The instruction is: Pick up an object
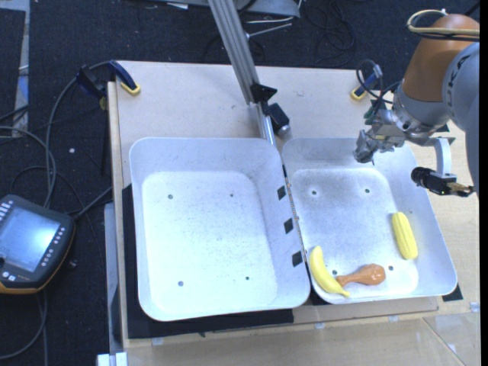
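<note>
In the right bin lie three things near its front edge: a yellow banana at the front left, an orange-brown chicken drumstick toy beside it, and a yellow corn cob along the right side. My gripper hovers over the bin's back right corner, well apart from all three. Nothing shows between its fingers.
The left bin sits beside the right one. A slanted metal post rises behind the bins. Yellow clamps hold the bench's back corners. A teach pendant lies on the floor at left.
</note>
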